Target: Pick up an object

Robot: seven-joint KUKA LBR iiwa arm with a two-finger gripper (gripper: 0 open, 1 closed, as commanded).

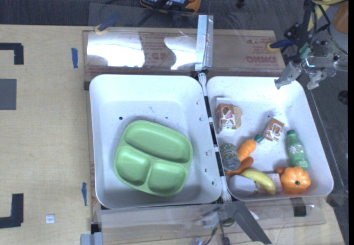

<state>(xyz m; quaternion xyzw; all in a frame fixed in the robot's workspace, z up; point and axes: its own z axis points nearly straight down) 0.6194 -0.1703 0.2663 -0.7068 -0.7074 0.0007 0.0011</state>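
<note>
pincer (300, 76) grip state unclear, above right bin (318, 128) corner | left bin: smooth green divided tray (153, 157)

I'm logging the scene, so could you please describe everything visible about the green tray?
The green tray is a rounded, matte piece that looks like plastic, with three compartments: one long one at the back and two smaller ones in front. It lies flat and upright in the left bin, slightly skewed, near the front. Nothing lies in it or touches it.
</note>
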